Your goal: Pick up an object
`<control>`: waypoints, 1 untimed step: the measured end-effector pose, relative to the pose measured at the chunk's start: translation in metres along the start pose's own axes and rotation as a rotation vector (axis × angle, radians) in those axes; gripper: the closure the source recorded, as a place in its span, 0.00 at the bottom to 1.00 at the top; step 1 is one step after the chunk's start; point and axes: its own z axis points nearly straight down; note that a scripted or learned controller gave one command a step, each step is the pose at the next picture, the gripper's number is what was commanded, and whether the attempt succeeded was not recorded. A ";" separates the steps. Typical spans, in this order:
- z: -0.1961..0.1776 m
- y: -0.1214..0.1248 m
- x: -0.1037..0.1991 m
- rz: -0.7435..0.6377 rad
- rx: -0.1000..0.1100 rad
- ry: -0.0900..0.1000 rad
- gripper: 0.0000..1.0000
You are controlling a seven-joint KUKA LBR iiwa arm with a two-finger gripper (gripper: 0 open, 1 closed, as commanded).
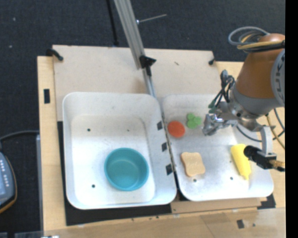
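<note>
Clearly nothing is lifted yet: the claw [212, 125] hangs low beside the green piece [192, 121], its grip unreadable from here, orange disc [176, 129] just beyond, every object lying loose.

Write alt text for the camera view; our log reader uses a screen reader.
A grey and orange robot arm's claw hovers over the right shallow white bin, which holds a round orange piece, a green lumpy piece, a tan toast-shaped piece and a yellow banana-shaped piece. The left white bin holds a teal round bowl.
</note>
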 end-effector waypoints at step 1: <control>-0.011 0.030 0.046 -0.004 -0.003 0.001 1.00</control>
